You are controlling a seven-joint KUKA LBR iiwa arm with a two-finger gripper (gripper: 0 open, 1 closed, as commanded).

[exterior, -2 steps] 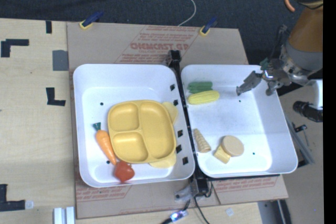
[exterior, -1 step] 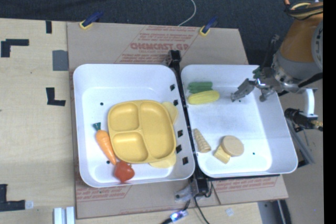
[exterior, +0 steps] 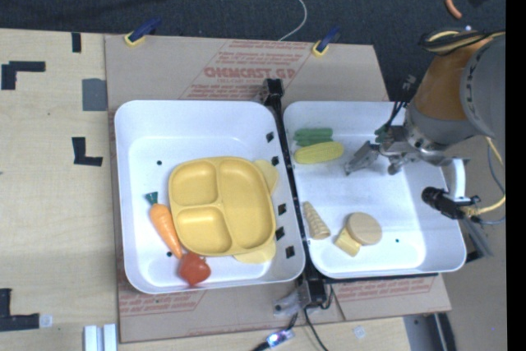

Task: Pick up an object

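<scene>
From my station I see the arm reaching in from the right, its pincer [exterior: 376,159] hanging over the upper part of the right bin [exterior: 427,259]. The fingers [exterior: 356,163] stand apart, with nothing between them, so nothing has been lifted yet.

The nearest candidates lie just to the pincer's left: a yellow corn cob [exterior: 319,152] and, touching it on the far side, a green vegetable [exterior: 313,134], both against the bin's left wall. Nearer the front edge of that bin sit a ridged tan cone [exterior: 316,220] and a round tan piece with a wedge beside it [exterior: 359,232] (it looks like toy cheese or bread, I cannot tell which).

The left bin [exterior: 131,177] carries a yellow divided plate [exterior: 222,204], with a carrot [exterior: 166,229] along its left side and a red tomato-like piece [exterior: 194,269] at its front corner, all well apart from the pincer.

As I judge it, the task is at the approach stage: the pick itself, the closing and the lift off the desk's bin are all left to do, and the corn cob seems the likeliest target.
</scene>
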